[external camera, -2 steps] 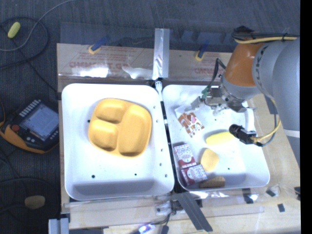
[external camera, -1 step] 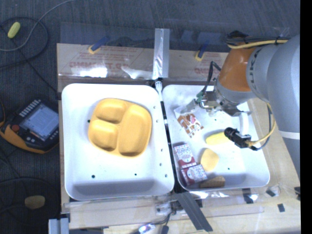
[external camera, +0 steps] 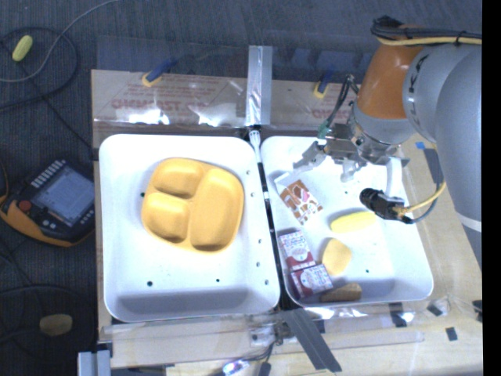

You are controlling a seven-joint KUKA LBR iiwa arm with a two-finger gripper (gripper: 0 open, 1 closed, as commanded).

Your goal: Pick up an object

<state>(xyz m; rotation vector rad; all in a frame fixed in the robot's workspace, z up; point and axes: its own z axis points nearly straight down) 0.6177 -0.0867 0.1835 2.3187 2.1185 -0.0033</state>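
The right bin (external camera: 407, 269) holds several small items. A red and white packet (external camera: 300, 200) lies near its left wall, with a yellow oblong piece (external camera: 352, 222) and a rounder yellow piece (external camera: 337, 255) toward the middle. Two red packets (external camera: 295, 245) (external camera: 311, 276) and a brown bar (external camera: 340, 292) lie by the front left corner. My gripper (external camera: 329, 163) hangs over the bin's back part, just above and right of the red and white packet. Its fingers (external camera: 308, 157) are spread open with nothing between them.
The left bin (external camera: 125, 288) carries a large yellow sectioned plate (external camera: 192, 204). A metal divider (external camera: 259, 84) runs between the bins at the back. A handheld pendant (external camera: 55, 202) lies on the floor to the left, with cables around it.
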